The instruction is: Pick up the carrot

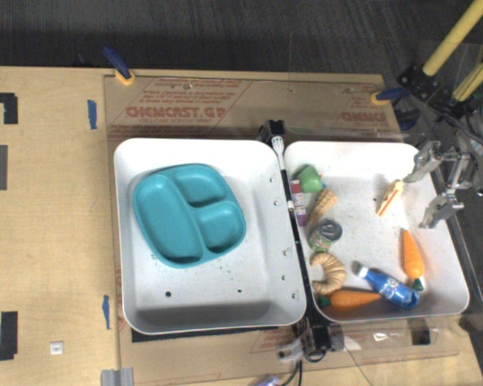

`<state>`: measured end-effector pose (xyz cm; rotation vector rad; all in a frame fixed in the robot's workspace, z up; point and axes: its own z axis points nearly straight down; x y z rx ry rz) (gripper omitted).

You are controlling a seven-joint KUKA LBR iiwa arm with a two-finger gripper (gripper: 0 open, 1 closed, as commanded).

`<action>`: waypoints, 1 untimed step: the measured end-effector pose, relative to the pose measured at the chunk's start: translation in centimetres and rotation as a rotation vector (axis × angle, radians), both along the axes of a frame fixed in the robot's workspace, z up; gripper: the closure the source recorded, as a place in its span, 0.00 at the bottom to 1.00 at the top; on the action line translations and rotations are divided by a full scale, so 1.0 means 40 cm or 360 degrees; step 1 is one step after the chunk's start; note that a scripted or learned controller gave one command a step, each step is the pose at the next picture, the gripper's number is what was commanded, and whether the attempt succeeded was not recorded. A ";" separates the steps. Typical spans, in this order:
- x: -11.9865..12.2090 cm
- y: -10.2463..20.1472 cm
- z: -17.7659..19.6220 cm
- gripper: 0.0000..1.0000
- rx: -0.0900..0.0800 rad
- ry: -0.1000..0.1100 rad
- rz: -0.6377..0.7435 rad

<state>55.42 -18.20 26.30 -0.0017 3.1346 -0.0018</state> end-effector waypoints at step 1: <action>0.037 -0.096 -0.414 0.00 -0.0002 -0.0002 0.0166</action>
